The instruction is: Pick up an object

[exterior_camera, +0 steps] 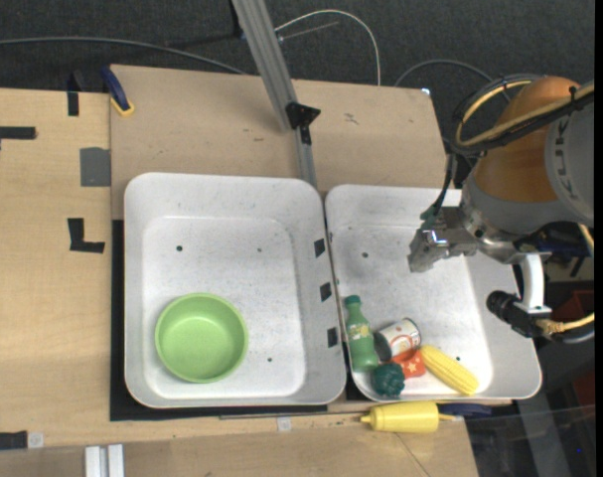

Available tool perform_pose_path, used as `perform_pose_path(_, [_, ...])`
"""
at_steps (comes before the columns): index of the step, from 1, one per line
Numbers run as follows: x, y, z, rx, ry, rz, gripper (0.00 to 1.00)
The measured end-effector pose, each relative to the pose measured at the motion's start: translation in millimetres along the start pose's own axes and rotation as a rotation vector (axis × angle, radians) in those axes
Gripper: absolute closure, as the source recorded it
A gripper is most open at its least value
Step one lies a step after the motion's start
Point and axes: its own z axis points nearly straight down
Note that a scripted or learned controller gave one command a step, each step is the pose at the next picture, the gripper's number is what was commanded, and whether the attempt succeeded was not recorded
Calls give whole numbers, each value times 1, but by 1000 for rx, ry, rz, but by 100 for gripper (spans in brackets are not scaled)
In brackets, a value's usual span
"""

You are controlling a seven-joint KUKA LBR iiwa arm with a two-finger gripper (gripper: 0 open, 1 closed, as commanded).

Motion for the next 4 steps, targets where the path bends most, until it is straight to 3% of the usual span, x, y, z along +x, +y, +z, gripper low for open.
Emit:
perform_pose_path(1, [0,1,-52,1,0,0,100])
perform_pose_path(3, [101,37,-54,5,2,-5,100])
perform_pose_path(4, [155,40,-40,7,2,-5,100])
